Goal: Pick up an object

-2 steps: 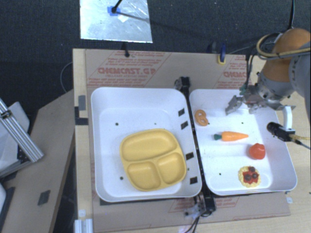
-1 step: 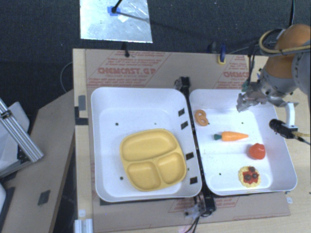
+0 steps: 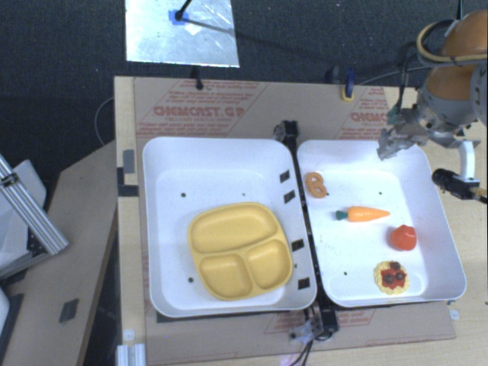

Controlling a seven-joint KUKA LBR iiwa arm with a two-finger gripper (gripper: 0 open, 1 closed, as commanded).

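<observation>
The right bin (image 3: pixel 427 197) holds an orange pretzel (image 3: pixel 315 184) near its left wall, an orange carrot (image 3: pixel 364 214) in the middle, a red tomato (image 3: pixel 403 237) to the right, and a small tart with dark berries (image 3: pixel 392 276) near the front. My gripper (image 3: pixel 390 145) hangs over the bin's far right corner, well away from all of them, with nothing seen held in it.
The left bin (image 3: pixel 175 174) holds a yellow divided plate (image 3: pixel 239 248). A black divider strip (image 3: pixel 293 181) runs between the bins. The grey arm with its orange band (image 3: pixel 457 52) reaches in from the upper right. A shiny metal sheet (image 3: pixel 181 21) lies beyond the bench.
</observation>
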